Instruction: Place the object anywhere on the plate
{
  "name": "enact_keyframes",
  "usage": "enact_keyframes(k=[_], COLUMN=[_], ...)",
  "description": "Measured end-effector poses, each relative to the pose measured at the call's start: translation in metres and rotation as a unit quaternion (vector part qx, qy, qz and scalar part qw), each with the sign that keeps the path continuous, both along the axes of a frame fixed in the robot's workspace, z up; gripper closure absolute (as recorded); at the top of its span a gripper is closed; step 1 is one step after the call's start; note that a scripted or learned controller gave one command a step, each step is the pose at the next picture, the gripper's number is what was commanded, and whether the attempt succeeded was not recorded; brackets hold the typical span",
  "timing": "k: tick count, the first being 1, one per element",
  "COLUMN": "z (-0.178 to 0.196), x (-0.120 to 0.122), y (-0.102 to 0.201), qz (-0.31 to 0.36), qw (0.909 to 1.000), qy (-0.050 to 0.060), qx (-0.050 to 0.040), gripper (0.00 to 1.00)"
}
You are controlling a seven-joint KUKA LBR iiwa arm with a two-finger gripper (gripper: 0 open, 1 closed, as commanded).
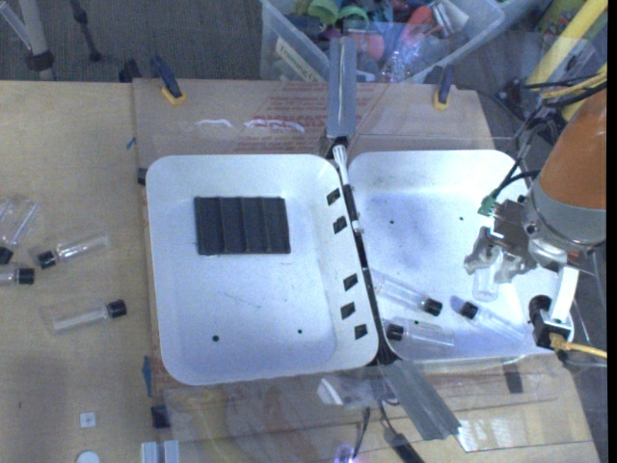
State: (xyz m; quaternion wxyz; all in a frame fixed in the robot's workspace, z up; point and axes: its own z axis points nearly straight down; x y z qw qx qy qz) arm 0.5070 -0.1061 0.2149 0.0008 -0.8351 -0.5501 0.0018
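The pincer (487, 273) hovers at the right bin's (386, 177) 3 o'clock edge, grip unclear. 3 clear vials (416, 304) lie at 6 o'clock. The black ridged plate (242, 225) sits in the left bin (241, 355), open floor around.

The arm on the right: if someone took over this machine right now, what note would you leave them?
Gripper: low over the right bin; too blurred to tell if it holds anything.
Objects: clear black-capped vials lie near that bin's front edge.
Plate: dark, ridged, in the left bin.
Done: no placement yet.
Left: grasp a vial, carry it across, and set it on the plate.
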Motion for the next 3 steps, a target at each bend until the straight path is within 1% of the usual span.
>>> enact_keyframes(k=[1,2,3], z=[0.016,0.192,0.172], x=[-0.002,-0.014,-0.027], y=[0.089,0.123,0.184], qz=[-0.228,-0.144,-0.37], qw=[0.9738,0.9896,0.9291], qy=[0.0,-0.001,-0.001], qx=[-0.0009,-0.0005,-0.0009], gripper=[1.0,1.0,1.0])
